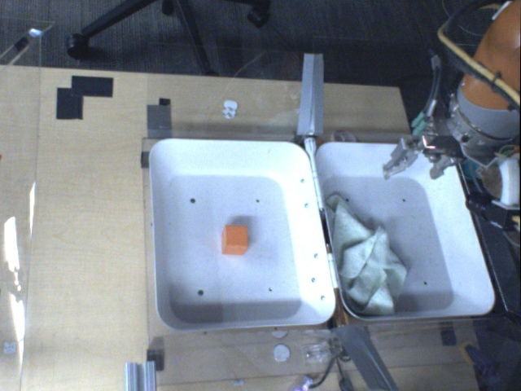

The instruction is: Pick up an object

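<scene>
A small orange cube (235, 239) lies near the middle of the left white bin (175, 218). A crumpled pale green-grey cloth (365, 261) lies along the left side of the right white bin (440, 218). My gripper (417, 158) hangs over the upper right part of the right bin, above and to the right of the cloth. Its two fingers are spread apart with nothing between them. The orange-banded wrist sits just behind it at the right edge.
A metal divider post (310, 96) stands at the back between the two bins. The wooden bench (73, 243) stretches to the left. An office chair base (175, 10) rests on the dark floor behind the bench.
</scene>
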